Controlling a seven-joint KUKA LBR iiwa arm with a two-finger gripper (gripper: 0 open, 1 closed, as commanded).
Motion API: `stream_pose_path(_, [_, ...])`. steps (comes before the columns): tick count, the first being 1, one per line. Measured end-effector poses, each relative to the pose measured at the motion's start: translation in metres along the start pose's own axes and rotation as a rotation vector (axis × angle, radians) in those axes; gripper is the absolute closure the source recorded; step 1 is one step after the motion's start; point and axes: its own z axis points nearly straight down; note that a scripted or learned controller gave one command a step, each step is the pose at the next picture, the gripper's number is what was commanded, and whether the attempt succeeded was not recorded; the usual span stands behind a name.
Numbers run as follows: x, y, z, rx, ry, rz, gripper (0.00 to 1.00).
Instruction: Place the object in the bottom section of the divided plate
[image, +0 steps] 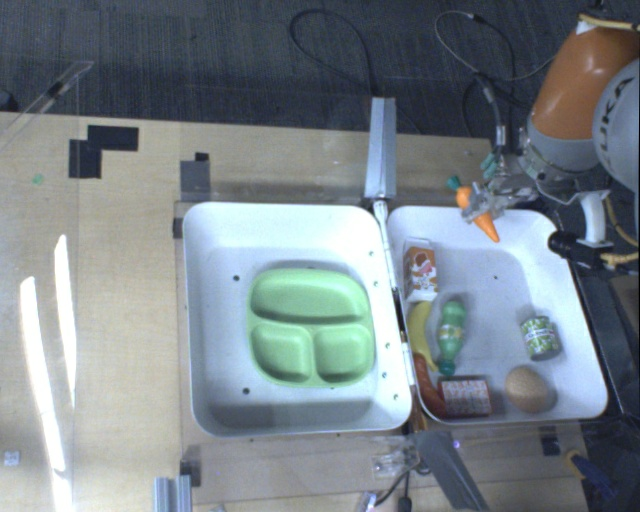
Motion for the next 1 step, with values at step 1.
stream_pose_path(1, [0.0004,-0.0199,-0.0934,-0.002,0.0,-0.031,1.0])
